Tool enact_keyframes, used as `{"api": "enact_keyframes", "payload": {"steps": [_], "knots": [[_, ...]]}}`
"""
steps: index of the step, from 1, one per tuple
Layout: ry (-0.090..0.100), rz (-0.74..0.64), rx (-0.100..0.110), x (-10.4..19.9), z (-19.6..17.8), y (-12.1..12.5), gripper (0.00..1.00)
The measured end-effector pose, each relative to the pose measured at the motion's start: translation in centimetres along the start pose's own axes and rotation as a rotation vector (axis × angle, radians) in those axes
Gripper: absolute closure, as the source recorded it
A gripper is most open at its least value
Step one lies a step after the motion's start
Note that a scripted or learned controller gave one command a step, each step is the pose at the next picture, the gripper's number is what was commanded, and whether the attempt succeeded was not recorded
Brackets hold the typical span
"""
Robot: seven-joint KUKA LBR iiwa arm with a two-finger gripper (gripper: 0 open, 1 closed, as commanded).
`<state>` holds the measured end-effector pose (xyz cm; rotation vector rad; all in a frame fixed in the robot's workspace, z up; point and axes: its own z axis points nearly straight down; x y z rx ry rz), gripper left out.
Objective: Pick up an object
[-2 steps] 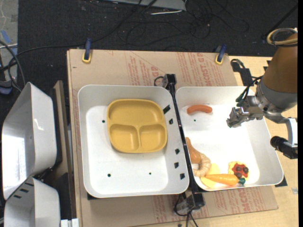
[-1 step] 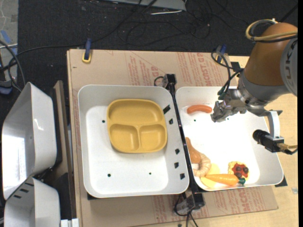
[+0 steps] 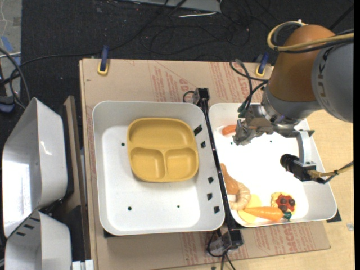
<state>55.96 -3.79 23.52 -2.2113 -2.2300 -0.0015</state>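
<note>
My gripper (image 3: 243,135) hangs over the back left part of the right bin (image 3: 315,151). A small orange-red piece (image 3: 228,130) lies just left of it, near the bin's back left corner, and I cannot tell whether the two touch. Along the bin's front lie a tan shrimp-like toy (image 3: 234,185), an orange carrot (image 3: 263,212), a flat yellow piece (image 3: 254,200) and a small yellow-and-red toy (image 3: 283,201). The arm's grey body and orange band (image 3: 301,55) cover the bin's back right.
The left bin (image 3: 107,167) holds a yellow divided plate (image 3: 163,149). A black divider (image 3: 212,151) runs between the bins. A black cylinder (image 3: 296,166) on a bracket juts from the arm over the right bin. Cables lie behind the bench.
</note>
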Motion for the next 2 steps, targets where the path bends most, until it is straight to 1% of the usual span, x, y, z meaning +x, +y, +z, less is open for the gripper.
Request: {"api": "enact_keyframes", "payload": {"steps": [1,2], "knots": [[0.0,-0.001,-0.003,5.6,-0.8,1.8,1.0],[0.0,-0.002,-0.002,12.0,-0.8,3.0,1.0]]}}
